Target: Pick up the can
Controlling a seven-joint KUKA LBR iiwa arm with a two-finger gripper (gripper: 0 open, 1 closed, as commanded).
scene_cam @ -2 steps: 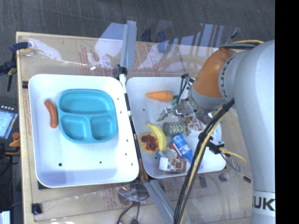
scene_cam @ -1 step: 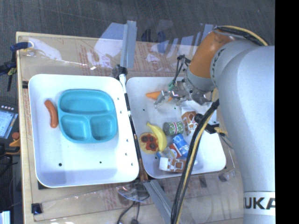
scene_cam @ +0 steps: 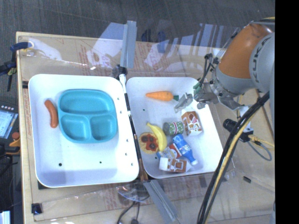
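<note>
The can (scene_cam: 173, 128) is small, green-labelled and lies on its side in the middle of the right bin (scene_cam: 140, 120), between a banana (scene_cam: 157, 135) and a small brown-and-white carton (scene_cam: 191, 122). My gripper (scene_cam: 185, 101) hangs over the bin's upper right part, above and to the right of the can and clear of it. Its grey fingers (scene_cam: 181, 103) point down and left, close above the carton. Nothing sits between them.
A carrot (scene_cam: 160, 95) lies at the right bin's top. A pizza slice (scene_cam: 148, 142), a blue bottle (scene_cam: 184, 150) and another carton (scene_cam: 174, 164) crowd its lower half. The left bin (scene_cam: 37, 162) holds a blue divided tray (scene_cam: 88, 114) and a sausage (scene_cam: 52, 113).
</note>
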